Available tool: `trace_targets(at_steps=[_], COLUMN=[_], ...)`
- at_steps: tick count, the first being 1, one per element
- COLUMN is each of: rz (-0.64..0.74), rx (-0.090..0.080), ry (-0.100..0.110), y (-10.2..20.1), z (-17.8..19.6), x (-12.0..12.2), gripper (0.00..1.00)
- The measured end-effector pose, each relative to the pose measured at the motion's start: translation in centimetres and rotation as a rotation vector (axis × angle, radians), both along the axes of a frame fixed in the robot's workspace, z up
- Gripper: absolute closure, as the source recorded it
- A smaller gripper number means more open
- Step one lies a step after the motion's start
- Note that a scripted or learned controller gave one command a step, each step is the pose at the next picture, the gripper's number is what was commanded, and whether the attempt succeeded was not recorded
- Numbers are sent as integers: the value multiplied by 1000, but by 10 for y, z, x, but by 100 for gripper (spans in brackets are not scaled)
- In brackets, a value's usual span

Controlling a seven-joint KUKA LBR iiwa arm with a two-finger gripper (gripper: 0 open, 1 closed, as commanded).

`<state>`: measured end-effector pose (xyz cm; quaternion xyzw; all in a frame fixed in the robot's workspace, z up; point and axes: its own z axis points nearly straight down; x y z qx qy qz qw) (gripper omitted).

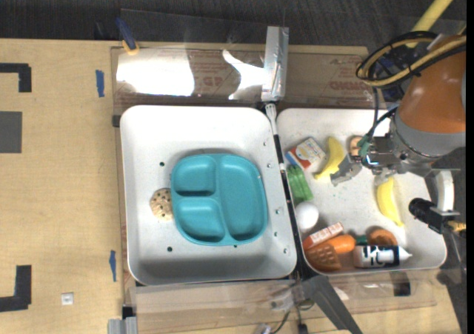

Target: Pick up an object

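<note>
Scanning from the left: bare cardboard-coloured counter [59, 177] with black and blue tape marks, then the left bin [141, 147]. In it, a teal divided plate [219, 197] lying flat, and a cookie [161, 204] touching the plate's left edge.

Right bin [348, 121], crowded. Near its left wall: small red-and-white carton [307, 153], green item [299, 183] below it, white egg [306, 215] lower still. Along the front wall: boxed snack [323, 236], carrot [332, 249], dark bottle with white label [378, 255], a brown-orange thing [382, 237] behind it, unclear what.

Likely target: small yellow banana [332, 158], just beside the gripper [345, 172], which sits low at the bin's middle. Fingers look closed or nearly so, nothing visibly between them; the banana touches or overlaps them on the left, contact uncertain. A second banana [388, 201] lies to the right, partly under the arm.

Handling judgement: toy fruit, probably light, hard and smooth plastic. The curved skin could slip or roll out of a pinch. Best taken across the thick middle, fingers straddling the short axis.

Surface: white bin floor, smooth, shallow walls. Room: open floor around the small banana's right; carton crowds its left.
</note>
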<state>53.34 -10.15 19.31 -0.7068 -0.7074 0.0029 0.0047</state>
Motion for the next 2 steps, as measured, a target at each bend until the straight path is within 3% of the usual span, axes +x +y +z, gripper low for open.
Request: trace_targets(at_steps=[1, 2], rz=[55, 15], rx=[-4, -3], ry=[-16, 2], y=[-4, -7], z=[-107, -109], x=[60, 132], gripper=[0, 0])
